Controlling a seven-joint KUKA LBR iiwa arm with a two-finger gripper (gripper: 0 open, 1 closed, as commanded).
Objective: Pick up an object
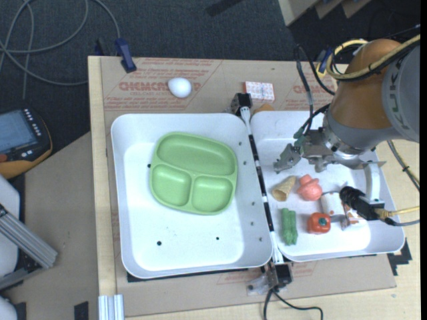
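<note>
My gripper (299, 165) hangs over the upper middle of the right bin (380, 245), open, with nothing between its fingers. Just below it lie a tan cone (283, 187) and a pink toy (309, 189), side by side and touching. Nearer the front edge lie a green vegetable-shaped piece (288, 226) and an orange-red round fruit (319, 223). A small white and brown piece (331, 204) rests right of the pink toy. The arm hides the bin's far right part.
The left bin (133, 232) bears a green divided plate (193, 173). On the cardboard behind the bins sit a white ball (179, 87), a small pink-and-white packet (259, 90) and a blue clip (125, 55). The ridge between the bins (261, 185) runs close to the cone.
</note>
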